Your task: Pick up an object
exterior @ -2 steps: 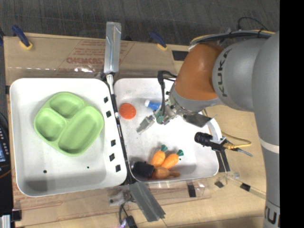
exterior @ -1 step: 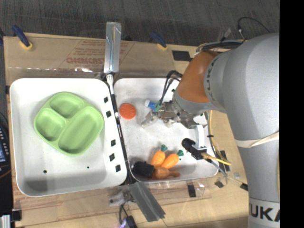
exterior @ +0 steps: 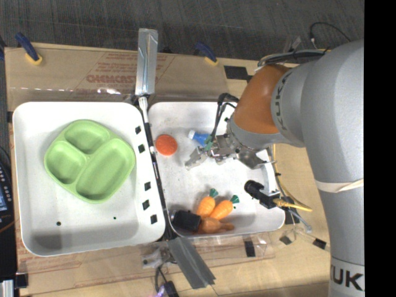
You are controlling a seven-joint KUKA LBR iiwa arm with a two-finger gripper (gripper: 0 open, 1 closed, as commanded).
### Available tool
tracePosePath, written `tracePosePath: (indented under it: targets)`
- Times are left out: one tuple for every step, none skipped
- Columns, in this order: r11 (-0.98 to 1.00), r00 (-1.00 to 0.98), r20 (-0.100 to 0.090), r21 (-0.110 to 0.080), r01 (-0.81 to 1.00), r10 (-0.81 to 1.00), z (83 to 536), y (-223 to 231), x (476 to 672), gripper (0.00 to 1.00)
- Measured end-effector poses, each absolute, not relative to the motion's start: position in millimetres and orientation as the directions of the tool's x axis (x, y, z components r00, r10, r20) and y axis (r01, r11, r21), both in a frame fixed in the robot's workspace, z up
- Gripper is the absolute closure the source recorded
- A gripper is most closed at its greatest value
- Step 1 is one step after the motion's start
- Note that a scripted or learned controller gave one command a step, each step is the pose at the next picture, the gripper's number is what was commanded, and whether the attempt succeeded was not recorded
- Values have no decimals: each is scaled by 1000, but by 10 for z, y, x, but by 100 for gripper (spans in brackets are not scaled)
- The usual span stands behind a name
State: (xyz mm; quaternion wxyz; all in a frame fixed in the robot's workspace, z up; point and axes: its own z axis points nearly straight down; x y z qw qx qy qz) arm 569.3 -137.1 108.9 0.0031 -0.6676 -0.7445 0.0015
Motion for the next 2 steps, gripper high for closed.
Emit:
tracePosePath:
  targets:
    - [129, -129, 3, -13, 992, 992, 893, -1546, 6538, 0]
    - [136, -136, 8, -28, 990, 991, 958, -1526, 6511, 100]
